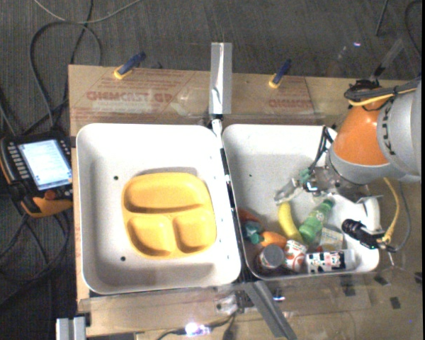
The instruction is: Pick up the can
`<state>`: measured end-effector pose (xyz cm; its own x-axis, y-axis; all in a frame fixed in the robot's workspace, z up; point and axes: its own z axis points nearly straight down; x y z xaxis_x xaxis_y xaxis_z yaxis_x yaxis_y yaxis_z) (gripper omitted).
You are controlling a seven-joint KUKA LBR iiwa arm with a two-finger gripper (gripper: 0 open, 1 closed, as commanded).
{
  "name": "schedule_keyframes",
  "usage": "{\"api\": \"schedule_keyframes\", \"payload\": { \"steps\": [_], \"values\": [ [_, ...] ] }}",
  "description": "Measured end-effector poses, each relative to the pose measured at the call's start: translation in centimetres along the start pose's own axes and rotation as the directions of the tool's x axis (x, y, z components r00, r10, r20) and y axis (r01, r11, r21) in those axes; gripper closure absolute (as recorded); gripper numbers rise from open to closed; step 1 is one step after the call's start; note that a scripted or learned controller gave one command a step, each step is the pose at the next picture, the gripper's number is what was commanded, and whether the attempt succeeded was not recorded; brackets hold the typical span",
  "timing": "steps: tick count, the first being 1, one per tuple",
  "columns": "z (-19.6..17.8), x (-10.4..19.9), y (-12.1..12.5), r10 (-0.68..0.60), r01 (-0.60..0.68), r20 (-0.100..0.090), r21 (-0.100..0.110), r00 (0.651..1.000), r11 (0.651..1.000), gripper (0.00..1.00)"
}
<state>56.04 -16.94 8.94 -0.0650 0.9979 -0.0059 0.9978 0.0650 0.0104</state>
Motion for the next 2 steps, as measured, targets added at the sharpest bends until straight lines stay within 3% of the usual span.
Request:
{"api": "schedule_keyframes", "payload": {
  "steps": [1,2],
  "values": [
    [-1.2,0.2,7.6,-0.028,0.028,-0.004,0.011,1.000,1.000,0.00],
    [0.0,3.5,-1.8,0.065,-0.065,-0.003,0.004,0.998,0.998,0.00]
  ]
}}
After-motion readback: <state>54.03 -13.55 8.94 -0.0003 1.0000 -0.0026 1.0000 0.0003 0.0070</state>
